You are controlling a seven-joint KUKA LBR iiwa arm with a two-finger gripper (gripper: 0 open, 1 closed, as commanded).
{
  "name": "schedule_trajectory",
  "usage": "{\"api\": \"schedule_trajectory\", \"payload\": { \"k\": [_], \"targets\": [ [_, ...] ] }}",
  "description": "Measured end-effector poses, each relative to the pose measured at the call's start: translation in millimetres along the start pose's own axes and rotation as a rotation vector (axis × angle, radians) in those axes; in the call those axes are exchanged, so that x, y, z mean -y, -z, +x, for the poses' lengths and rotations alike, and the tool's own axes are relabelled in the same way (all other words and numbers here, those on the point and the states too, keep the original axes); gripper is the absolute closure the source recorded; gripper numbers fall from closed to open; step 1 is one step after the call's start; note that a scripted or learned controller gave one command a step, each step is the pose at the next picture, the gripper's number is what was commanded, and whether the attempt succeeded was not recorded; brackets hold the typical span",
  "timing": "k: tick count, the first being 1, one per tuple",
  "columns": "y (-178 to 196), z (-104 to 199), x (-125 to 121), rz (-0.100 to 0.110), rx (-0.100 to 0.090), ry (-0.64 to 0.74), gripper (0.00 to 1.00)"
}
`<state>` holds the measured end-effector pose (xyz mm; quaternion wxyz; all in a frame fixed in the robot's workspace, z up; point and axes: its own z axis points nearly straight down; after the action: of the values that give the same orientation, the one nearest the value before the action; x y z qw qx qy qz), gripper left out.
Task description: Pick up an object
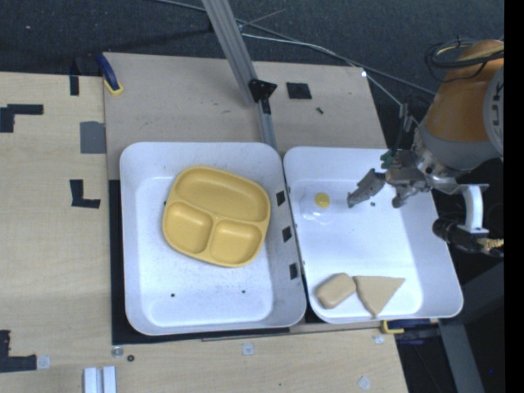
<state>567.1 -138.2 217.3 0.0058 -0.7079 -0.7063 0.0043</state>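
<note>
Over the right bin (426, 244), the spread, empty pincer (383, 193) hangs beside a small round yellow piece (322, 201).

small yellow disc (322, 201), right bin (426, 244)

- The arm (467, 105) is cut off by the right edge of the frame, so most of its body is out of view.
- The gripper (381, 191), right of centre, is blurred and seen at a slant; its fingertips cannot be made out clearly.
- The arm's wrist hides part of the right bin's (368, 240) far right rim.
- A small yellow thing (322, 201) in the right bin is too small to identify.
- The pole (233, 43) at upper centre is cut off by the top edge.
</note>
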Motion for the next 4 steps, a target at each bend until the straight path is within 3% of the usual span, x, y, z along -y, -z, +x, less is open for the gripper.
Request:
{"api": "schedule_trajectory", "payload": {
  "k": [1, 3, 4],
  "targets": [
    [7, 0, -3, -0.013, 0.002, 0.004, 0.0],
    [-98, 10, -13, -0.009, 0.002, 0.003, 0.0],
    [-132, 10, -14, -0.015, 0.004, 0.003, 0.0]
  ]
}}
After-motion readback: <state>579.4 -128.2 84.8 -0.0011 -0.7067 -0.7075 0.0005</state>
